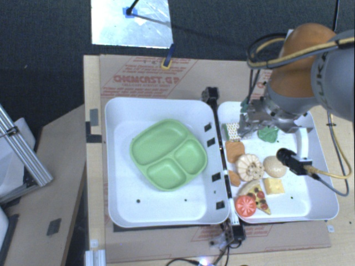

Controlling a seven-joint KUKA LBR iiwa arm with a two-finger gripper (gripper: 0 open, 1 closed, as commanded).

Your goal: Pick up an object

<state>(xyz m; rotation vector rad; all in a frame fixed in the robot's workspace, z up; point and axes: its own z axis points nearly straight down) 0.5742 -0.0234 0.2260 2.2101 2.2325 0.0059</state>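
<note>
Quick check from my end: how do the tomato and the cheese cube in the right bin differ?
The tomato is red and round; the cheese cube is pale yellow and square-edged. The tomato looks larger than the cheese cube. The tomato sits near the bin's front left corner, the cheese cube farther in. Both lie loose in the right bin.

Two shallow white bins are seen side by side: a left bin [119,204] and a right bin [316,204]. One green divided plate [168,154] is counted in the left bin. In the right bin, about nine small food items are counted, among them one tomato [246,205], one pizza slice [258,195], one cheese cube [273,186] and one garlic bulb [249,166].
</note>
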